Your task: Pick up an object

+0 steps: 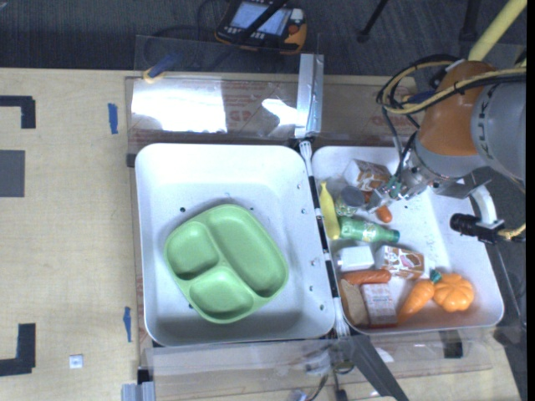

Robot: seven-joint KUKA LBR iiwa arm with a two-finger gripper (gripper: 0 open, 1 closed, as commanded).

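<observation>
The pincer hangs low over the upper part of the right bin, among the small packets there; how far it is open cannot be told. A small orange piece lies just below it, the green bottle beyond, and the pumpkin well apart at the lower right corner.

Arm cut off at right
</observation>
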